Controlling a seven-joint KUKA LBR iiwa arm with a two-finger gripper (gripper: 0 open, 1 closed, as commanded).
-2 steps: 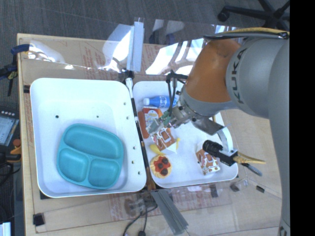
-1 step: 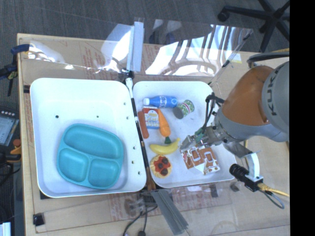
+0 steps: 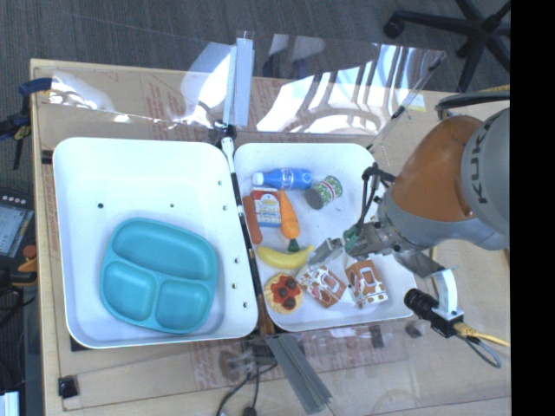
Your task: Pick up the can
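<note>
The grey arm [image 3: 486,180] with its orange band [image 3: 434,176] reaches in from the right side and bends down at the wrist, so the tool [image 3: 334,248] hangs low with its fingers pointing to the left.

A wooden bench [image 3: 130,94] stands on dark grey carpet [image 3: 130,16]. Bright window light glares across the clear sheet [image 3: 347,94] on the bench's far side. Beyond the bench's far right corner sits an office chair base [image 3: 460,7].
</note>
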